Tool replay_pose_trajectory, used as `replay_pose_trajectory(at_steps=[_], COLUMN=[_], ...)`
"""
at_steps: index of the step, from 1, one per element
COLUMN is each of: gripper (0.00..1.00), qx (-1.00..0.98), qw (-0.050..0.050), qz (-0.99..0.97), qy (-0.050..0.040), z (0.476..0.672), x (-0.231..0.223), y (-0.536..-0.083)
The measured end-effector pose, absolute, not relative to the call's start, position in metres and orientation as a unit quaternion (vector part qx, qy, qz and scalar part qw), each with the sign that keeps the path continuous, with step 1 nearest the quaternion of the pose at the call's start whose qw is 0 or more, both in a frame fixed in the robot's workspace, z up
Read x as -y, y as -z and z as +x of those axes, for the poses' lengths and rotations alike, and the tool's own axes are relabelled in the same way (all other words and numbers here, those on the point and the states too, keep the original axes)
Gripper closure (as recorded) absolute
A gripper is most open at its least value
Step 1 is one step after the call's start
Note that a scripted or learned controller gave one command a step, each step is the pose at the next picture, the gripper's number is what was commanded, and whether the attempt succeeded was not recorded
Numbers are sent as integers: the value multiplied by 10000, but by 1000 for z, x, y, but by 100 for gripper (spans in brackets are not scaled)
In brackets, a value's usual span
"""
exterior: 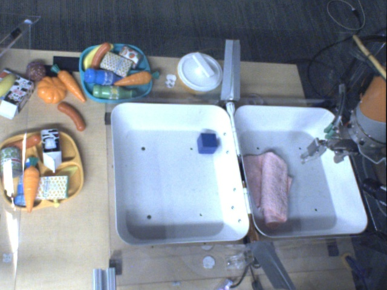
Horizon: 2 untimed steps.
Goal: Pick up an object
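the hand (314,150) hangs over the right bin (338,222) near its right wall, whether spread or pressed together i cannot tell, with a folded pink cloth (270,186) lying at that bin's left side and a small blue block (207,142) in the left bin (151,222).

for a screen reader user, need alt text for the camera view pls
A robot gripper hovers over the right white bin, which holds a pink cloth; the left white bin holds a blue cube. Toy food sits on the bench at left.
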<state>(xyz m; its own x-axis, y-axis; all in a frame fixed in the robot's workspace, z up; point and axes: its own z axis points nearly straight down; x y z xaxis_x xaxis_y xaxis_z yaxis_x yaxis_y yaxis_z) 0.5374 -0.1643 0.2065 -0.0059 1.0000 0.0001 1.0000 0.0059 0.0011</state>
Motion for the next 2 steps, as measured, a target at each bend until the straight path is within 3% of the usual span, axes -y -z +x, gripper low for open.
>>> replay_pose_trajectory(at_steps=[1,2], gripper=[0,0], qx=[-7164,-7137], qw=[5,51], qz=[6977,7004], qy=[-9,-44], z=[538,602], x=[100,88], y=[-101,-89])
